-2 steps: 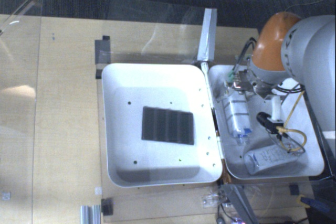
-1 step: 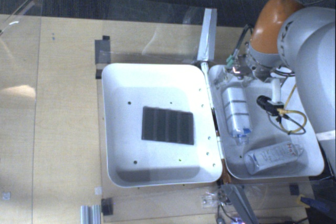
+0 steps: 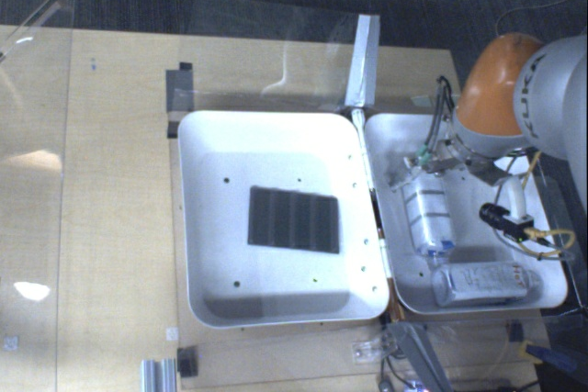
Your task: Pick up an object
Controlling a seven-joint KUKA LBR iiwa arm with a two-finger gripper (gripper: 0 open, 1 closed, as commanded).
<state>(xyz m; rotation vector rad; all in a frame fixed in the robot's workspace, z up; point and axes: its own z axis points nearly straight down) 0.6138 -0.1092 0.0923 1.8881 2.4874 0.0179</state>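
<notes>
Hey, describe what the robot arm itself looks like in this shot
The arm is smooth grey, with a rounded orange band above the wrist. Thin dark cables run down beside the wrist, and the gripper end is metallic with small green parts.

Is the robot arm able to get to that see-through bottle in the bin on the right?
Probably yes. The clear bottle lies uncovered in the right bin, and the arm already hangs over that bin, just above the bottle's top end. The grey packet sits apart, nearer the front rim.

Single fixed cam above bench (image 3: 101, 197), angled down, mid-range; covers both bins, left bin (image 3: 197, 225) and right bin (image 3: 390, 142), arm (image 3: 533, 96) entering right.
</notes>
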